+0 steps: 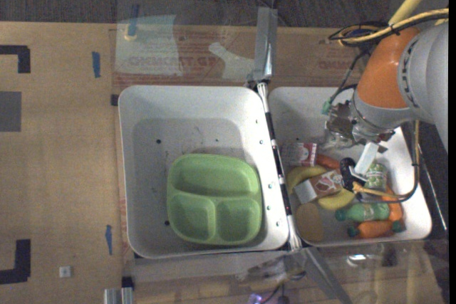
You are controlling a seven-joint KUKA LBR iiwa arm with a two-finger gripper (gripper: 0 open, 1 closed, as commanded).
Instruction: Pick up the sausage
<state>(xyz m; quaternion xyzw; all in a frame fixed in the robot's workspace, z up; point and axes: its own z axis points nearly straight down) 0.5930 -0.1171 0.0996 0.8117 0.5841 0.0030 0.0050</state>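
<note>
The sausage (328,161), a short reddish-orange piece, lies in the right bin (285,110) near its middle, between a small red and white box (308,152) and a banana (311,176). My gripper (341,139) hangs over the right bin under the orange-banded wrist. It sits just above and to the right of the sausage. The view is too dark there to tell whether it touches the sausage.
The left bin (142,110) holds a green divided plate (214,198). Beside the sausage in the right bin lie a red and white packet (329,184), a brown round piece (310,221), a green bottle (365,212), an orange carrot (372,228) and a green packet (375,175).
</note>
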